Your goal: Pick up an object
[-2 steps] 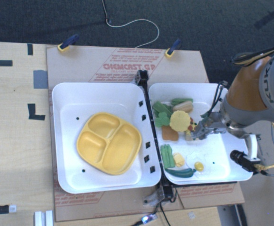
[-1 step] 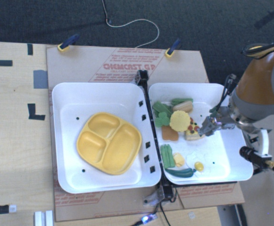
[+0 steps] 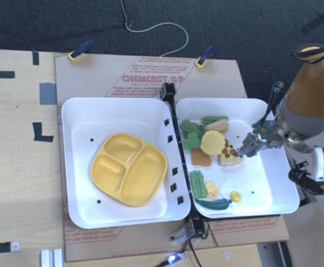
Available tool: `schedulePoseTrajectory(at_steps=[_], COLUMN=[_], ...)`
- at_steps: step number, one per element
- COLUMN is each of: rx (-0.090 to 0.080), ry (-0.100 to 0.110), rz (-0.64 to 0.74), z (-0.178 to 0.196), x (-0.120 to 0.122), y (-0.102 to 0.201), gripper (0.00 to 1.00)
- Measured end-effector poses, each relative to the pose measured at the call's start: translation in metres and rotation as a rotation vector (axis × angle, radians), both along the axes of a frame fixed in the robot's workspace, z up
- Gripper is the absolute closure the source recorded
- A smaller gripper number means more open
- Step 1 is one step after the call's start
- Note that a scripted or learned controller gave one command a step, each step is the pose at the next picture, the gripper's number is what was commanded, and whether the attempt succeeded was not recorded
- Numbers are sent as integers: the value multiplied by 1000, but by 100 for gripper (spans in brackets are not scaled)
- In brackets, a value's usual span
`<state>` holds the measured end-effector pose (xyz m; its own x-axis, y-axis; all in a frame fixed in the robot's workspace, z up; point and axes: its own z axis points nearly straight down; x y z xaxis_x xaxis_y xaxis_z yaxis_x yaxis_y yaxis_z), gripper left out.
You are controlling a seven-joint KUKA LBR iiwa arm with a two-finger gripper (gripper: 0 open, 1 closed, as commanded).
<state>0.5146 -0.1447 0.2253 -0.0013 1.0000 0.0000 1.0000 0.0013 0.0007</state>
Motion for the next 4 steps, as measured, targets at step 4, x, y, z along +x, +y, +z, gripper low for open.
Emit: schedulePoseTrajectory(at_steps=[4], rx=[2], ry=[0], rz=[5], z=[5], x=[119], y=[187], gripper=[100])
